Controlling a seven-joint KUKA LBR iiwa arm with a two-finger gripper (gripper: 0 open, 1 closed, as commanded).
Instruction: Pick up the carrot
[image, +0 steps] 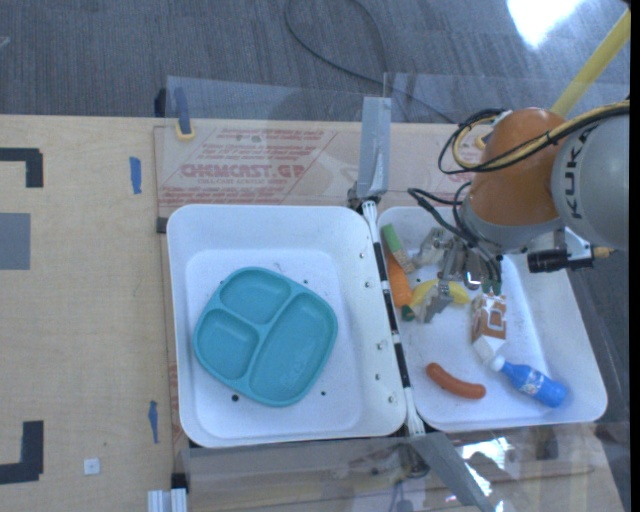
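The carrot (399, 283) lies along the left wall of the right bin (580, 340), orange, with its green top (390, 240) pointing toward the back. My gripper (447, 284) hangs low just right of the carrot, over a yellow item (448, 293). Its grey fingers (430, 304) stand apart, open, and the carrot is not between them. The orange wrist band (512, 165) sits above the gripper and hides part of the bin's back.
A brown and white packet (488, 322), a red sausage (456, 381) and a blue bottle (530, 382) also lie in the right bin. In the left bin (200, 240) rests a teal divided plate (265, 335). A ridge (385, 310) separates the two bins.
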